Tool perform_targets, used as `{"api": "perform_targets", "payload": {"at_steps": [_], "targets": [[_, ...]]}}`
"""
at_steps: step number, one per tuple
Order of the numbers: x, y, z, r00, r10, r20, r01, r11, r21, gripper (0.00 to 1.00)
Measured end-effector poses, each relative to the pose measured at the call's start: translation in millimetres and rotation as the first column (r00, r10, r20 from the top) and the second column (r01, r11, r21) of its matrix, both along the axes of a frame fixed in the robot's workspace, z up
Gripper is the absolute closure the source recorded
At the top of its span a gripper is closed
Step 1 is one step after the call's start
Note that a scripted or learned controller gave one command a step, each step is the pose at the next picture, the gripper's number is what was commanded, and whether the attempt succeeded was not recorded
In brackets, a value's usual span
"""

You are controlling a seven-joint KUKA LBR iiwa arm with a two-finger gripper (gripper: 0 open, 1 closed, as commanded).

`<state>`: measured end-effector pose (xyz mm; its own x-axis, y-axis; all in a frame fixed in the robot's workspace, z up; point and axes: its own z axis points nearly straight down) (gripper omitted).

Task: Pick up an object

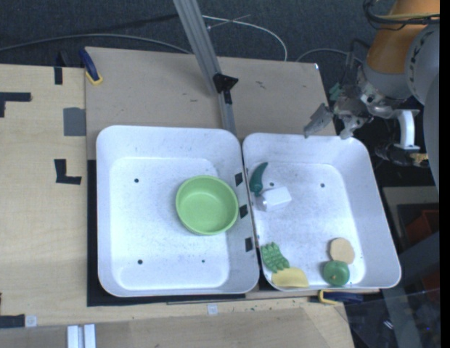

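The objects to pick from lie mostly in the right bin [377,216]. A dark green pepper-shaped toy [258,176] sits near that bin's left wall, toward the far side, and a small white block [276,197] lies just beside it on the near side, close enough that I cannot tell whether they touch. Along the bin's near edge are four more pieces: a ridged green toy [273,255] at the left, a pale yellow piece [290,278] just nearer than it and touching or almost touching it, a round green ball-like toy [336,272] to the right, and a tan round piece [342,250] just beyond the ball. The left bin [123,194] holds a light green bowl [207,205], upright, resting toward its right side.

The gripper [330,122] hangs above the far right corner of the right bin, over the rim, well apart from every toy. Two finger tips show with a gap between them, spread apart, and nothing is between them. The grey arm with its orange band [399,46] comes in from the far right.

A slanted metal pole [203,46] rises from the bench beyond the bins, and thin cables [247,31] trail over the dark floor at the far side.
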<state>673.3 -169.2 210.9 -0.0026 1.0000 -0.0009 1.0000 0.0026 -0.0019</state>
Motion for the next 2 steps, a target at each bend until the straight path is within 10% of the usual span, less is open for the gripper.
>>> {"api": "perform_targets", "payload": {"at_steps": [2], "targets": [[-9.9, -4.7, -52.2, 1.000, -0.002, -0.005, 0.002, 1.000, 0.000, 0.00]]}}
